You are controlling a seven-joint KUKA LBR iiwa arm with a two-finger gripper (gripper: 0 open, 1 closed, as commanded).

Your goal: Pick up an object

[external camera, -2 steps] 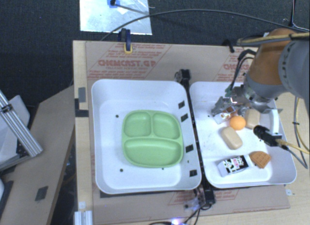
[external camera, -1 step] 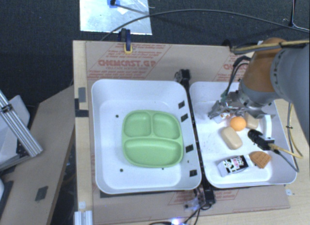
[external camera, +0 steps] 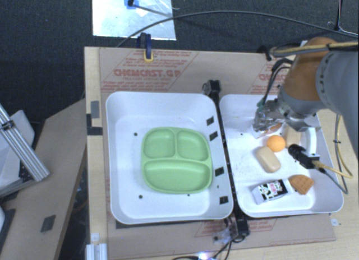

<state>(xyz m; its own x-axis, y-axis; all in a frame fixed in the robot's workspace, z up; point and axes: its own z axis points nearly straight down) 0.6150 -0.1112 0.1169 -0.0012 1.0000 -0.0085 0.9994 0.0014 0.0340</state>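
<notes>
Nearest us, black-and-white carton hugs the right white bin's front rim; gripper sits above orange ball, claw state we cannot tell.

plate: we see pale green
ball: orange
bun: tan
carton: black-and-white cow pattern
bins: white
</notes>
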